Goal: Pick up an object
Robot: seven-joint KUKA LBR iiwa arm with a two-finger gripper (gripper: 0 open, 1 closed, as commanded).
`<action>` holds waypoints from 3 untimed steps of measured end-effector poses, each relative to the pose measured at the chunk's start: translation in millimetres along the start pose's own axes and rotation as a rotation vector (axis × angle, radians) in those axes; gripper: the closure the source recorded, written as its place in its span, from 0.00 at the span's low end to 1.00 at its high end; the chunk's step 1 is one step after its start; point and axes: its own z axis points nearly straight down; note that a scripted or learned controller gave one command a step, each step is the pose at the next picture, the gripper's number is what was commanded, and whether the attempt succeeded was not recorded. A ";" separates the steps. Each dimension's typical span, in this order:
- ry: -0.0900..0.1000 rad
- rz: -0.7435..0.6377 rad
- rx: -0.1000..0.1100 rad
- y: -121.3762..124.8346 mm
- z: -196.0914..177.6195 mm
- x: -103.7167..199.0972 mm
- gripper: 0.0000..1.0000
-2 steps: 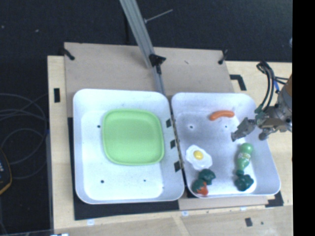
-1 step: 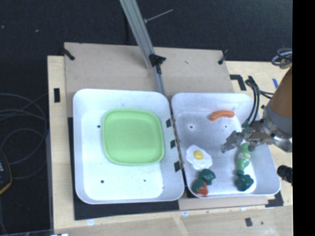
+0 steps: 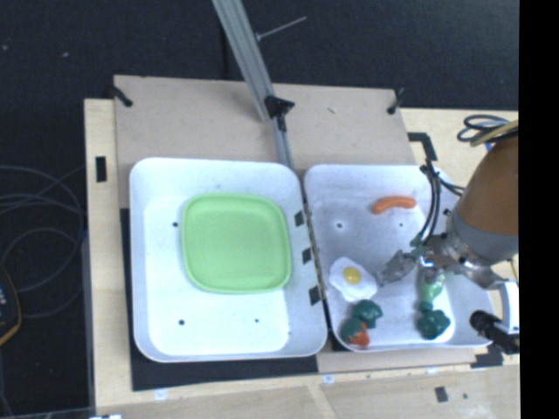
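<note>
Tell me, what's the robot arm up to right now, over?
Gripper low in right bin, fingers unclear. Nothing seen held. Green toy just below it, fried egg left, orange sausage above.

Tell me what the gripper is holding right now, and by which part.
It cannot be told: the gripper sits low in the right bin, just above a green toy.

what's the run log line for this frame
arm: over right bin | gripper: low, beside green toy | grasp: none seen | left bin: green plate
</note>
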 end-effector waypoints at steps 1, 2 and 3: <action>0.000 0.000 -0.002 -5.3 43.0 2.1 0.00; 0.000 0.001 -0.006 -4.2 31.1 1.8 1.00; -0.002 -0.001 -0.009 0.4 -11.4 2.4 1.00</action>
